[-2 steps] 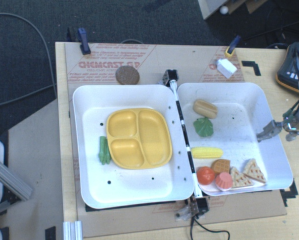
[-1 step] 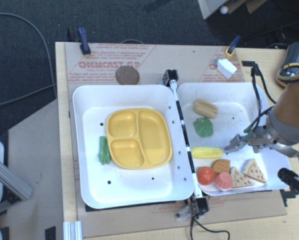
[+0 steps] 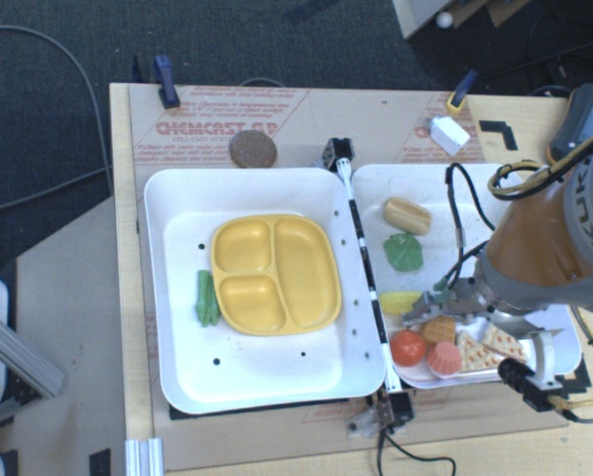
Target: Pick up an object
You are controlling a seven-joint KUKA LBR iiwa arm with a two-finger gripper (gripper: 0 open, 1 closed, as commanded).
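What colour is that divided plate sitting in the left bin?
Yellow. The three-compartment plastic plate shows plainly in the camera view, lying in the left white bin.

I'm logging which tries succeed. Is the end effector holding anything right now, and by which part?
Cannot be told. The end effector is down among the toy foods in the right bin, its tip hidden by the wrist.

A wooden bench [image 3: 128, 266] bears two white bins. Taking the left bin [image 3: 168, 266] as landmark: a brown round disc [image 3: 252, 150] lies just beyond its far rim, and a blue clamp [image 3: 165, 80] stands further back.
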